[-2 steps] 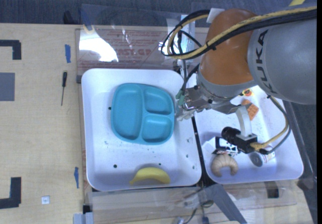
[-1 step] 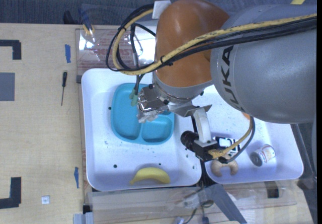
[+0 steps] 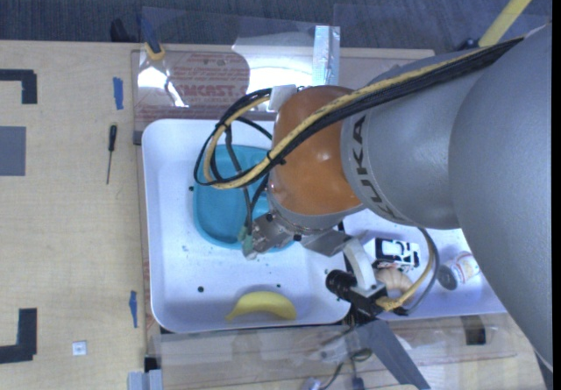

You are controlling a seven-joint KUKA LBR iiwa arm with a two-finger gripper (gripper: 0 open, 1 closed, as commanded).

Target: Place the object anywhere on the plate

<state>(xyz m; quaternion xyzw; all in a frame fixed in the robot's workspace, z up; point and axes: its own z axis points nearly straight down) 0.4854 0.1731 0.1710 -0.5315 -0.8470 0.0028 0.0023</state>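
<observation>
Smooth grey arm (image 3: 456, 143) above round blue plate (image 3: 223, 204), curved yellow banana (image 3: 261, 306)

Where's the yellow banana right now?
The yellow banana lies on the floor of the left white bin, near its front edge, below the blue plate and apart from it, left of the gripper.

Single fixed camera above bench (image 3: 61, 204), looking down at slant; arm (image 3: 421, 152) close, blocking much.
</observation>
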